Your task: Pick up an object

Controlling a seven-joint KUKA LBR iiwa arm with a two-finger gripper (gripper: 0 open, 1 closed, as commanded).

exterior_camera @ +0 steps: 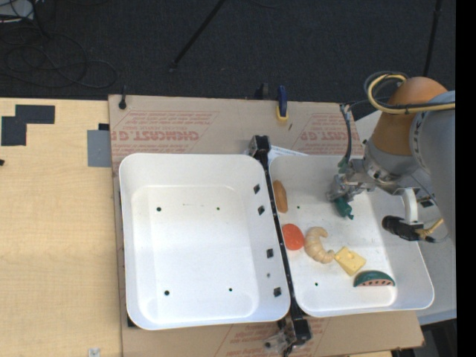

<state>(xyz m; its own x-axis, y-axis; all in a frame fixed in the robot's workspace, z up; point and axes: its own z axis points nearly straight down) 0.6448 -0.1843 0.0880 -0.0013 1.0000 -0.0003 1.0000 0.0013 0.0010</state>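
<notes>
White plastic, two shallow bins side by side on a cardboard sheet [223,125] over the bench: left bin [141,303] w/ only small dark dots on its floor, right bin [416,288] holding the toy food. Black clips [262,149] run along the seam btwn the bins. Arm [413,125], grey w/ an orange band, reaches in from 3 o'clock; its gripper [345,205] is low over the right bin's upper part, approx 1 o'clock from the bin's centre, teal tips pointing down toward the bin floor. Can't tell whether the tips are spread or pressed together, too small and dark here; nothing visible pinched btwn them. Objects to pick all lie in the right bin: a brownish bread roll [280,196] upright along the left wall at about 10 o'clock; an orange fruit [292,236] just below it, near the seam; a pale croissant [318,245] touching or just beside the fruit at its 3 o'clock; a yellow cheese wedge [349,260] just beside the croissant at 4 o'clock; a watermelon slice [373,279], green rind w/ red, near the cheese toward 5 o'clock. Gripper sits apart from all of them, croissant nearest at its 7 o'clock. A blue clamp [282,103] grips the cardboard's far edge at 12 o'clock.
</notes>
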